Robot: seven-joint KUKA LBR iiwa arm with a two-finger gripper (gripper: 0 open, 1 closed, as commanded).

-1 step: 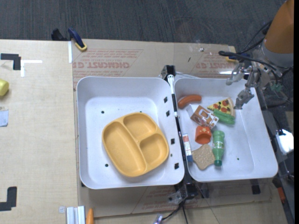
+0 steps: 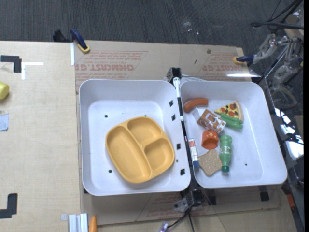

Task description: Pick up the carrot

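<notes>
1. A cardboard-covered bench point(image 2: 43, 144) bears two white bins, with dark carpet beyond.
2. The left bin point(image 2: 91, 129) holds a yellow divided plate point(image 2: 140, 149).
3. The carrot point(image 2: 209, 139), as I judge the stubby orange piece, stands in the right bin point(image 2: 260, 144), left of centre.
4. It looks roughly upright, just beside a green bottle point(image 2: 225, 152) and above a bread slice point(image 2: 210, 163).
5. A reach from the right would probably cross the bottle first.

I see the carrot point(image 2: 209, 139), short orange stub, in the right bin's middle, touching the green bottle.
</notes>
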